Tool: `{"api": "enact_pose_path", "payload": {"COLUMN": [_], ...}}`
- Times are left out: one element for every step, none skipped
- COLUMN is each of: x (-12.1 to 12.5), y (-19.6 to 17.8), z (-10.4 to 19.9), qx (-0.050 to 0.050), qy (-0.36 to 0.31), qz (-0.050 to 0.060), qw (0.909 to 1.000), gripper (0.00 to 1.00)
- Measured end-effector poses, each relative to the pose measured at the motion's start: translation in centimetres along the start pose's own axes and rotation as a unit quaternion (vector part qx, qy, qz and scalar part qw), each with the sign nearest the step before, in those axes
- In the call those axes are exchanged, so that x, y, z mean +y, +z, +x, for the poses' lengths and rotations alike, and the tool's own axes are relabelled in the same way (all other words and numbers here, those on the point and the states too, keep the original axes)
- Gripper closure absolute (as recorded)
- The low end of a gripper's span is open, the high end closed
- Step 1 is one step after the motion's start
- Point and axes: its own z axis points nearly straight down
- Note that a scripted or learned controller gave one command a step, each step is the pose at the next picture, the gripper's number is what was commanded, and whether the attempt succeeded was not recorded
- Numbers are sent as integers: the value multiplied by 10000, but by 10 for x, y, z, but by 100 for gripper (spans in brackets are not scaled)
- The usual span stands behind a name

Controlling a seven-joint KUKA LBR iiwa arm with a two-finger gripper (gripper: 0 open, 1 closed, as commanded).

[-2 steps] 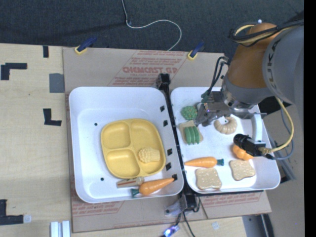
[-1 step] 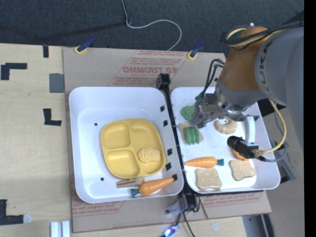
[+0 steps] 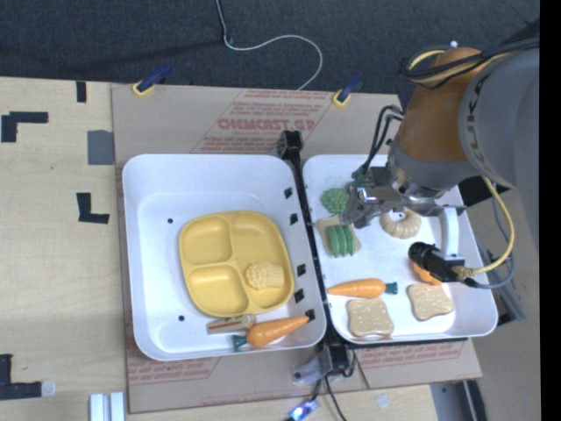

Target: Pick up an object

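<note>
Camera view shows the gripper (image 3: 364, 202) low in the right bin (image 3: 478, 327), by the green toy (image 3: 341, 239) (I cannot tell how it is set). That toy looks light and hard; pinch its narrow sides

Grey arm with orange band (image 3: 456, 121) runs off the right edge. Its wrist covers part of the cream ridged toy (image 3: 402, 225); gripper (image 3: 358, 204) finger state unreadable.
</note>
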Motion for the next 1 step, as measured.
{"api": "enact_pose_path", "payload": {"x": [1], "y": [1], "z": [7], "qx": [0], "qy": [-4], "qz": [0], "qw": [10000], "gripper": [100]}}
